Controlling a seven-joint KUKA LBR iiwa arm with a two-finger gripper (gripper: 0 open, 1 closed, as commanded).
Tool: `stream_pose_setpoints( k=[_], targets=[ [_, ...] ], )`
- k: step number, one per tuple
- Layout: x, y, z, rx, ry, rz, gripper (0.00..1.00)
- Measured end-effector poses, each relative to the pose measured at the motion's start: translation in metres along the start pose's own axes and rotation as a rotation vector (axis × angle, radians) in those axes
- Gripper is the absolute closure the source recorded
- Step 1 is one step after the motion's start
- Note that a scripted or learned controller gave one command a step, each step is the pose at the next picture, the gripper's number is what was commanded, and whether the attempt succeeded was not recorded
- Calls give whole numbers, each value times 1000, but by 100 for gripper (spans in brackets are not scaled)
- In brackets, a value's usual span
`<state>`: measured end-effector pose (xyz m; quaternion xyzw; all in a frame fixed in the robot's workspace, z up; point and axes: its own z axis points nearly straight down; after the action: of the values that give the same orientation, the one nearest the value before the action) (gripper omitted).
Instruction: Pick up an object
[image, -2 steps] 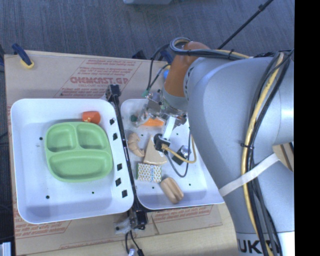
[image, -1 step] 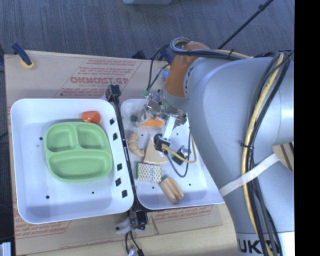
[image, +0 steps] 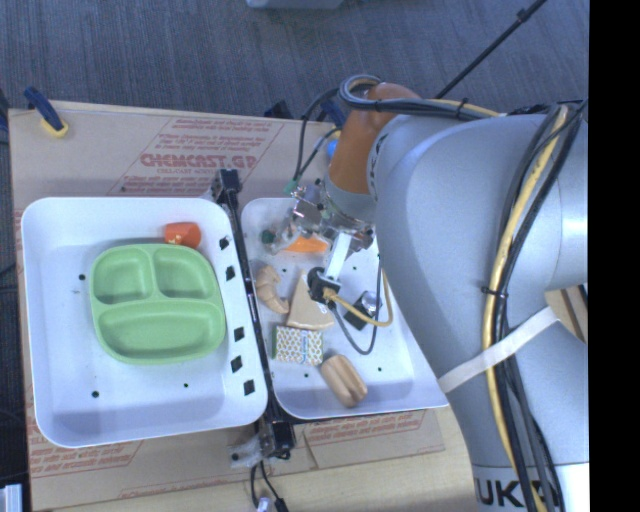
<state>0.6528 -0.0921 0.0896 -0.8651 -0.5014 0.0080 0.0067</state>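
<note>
Cluttered right bin (image: 398, 372); bare floor around green plate (image: 157, 303)

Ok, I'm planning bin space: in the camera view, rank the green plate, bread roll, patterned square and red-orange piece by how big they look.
1. green plate, by far the largest.
2. bread roll and patterned square: too alike to rank.
3. red-orange piece, the smallest.

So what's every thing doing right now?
Green plate, lying flat in the left bin.
Orange-red toy, resting beside the plate.
Croissant, lying in the right bin.
Patterned square, lying flat.
Bread roll, lying on its side.
Orange piece, right by the end effector.
End effector, down in the right bin; grip hidden.
</note>
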Motion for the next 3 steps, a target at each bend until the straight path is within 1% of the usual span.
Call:
stream_pose_setpoints(
  k=[3],
  targets=[
    [0,0,0,0,0,0,0]
  ],
)
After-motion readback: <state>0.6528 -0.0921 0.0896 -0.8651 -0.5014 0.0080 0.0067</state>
